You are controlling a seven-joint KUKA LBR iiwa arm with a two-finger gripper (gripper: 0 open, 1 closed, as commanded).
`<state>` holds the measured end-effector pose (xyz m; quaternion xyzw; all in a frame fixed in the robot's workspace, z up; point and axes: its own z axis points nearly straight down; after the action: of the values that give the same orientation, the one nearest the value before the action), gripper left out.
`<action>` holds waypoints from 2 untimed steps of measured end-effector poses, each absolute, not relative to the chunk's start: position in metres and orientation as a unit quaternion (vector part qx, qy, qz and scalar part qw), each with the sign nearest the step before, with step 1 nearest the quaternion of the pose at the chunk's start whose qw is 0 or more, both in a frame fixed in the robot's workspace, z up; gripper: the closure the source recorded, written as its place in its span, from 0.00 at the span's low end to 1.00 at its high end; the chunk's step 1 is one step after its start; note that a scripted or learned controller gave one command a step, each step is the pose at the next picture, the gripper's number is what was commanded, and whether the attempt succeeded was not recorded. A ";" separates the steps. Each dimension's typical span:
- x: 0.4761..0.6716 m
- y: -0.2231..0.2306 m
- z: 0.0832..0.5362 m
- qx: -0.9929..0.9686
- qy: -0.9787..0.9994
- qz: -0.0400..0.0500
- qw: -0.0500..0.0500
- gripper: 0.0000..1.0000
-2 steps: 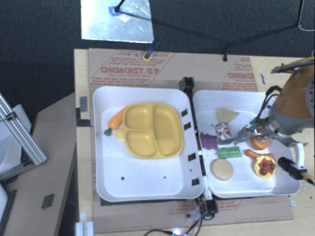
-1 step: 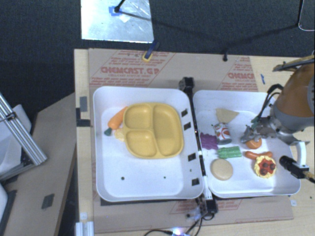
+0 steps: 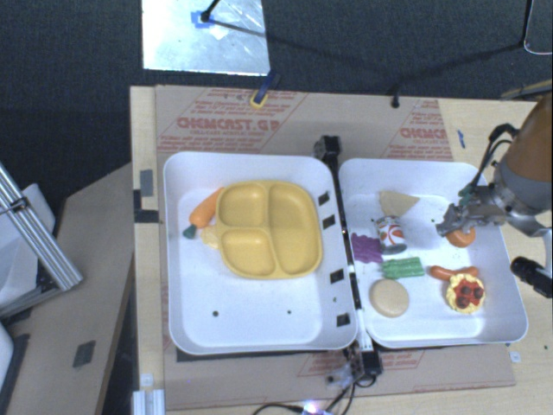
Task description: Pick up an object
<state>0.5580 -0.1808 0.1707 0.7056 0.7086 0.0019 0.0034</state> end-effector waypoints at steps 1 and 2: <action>0.560 -0.181 0.225 0.706 0.709 0.002 0.004 1.00; 0.590 -0.146 0.220 0.704 0.710 0.002 0.002 1.00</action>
<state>0.5899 -0.1456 0.2202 0.7041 0.7101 0.0019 0.0015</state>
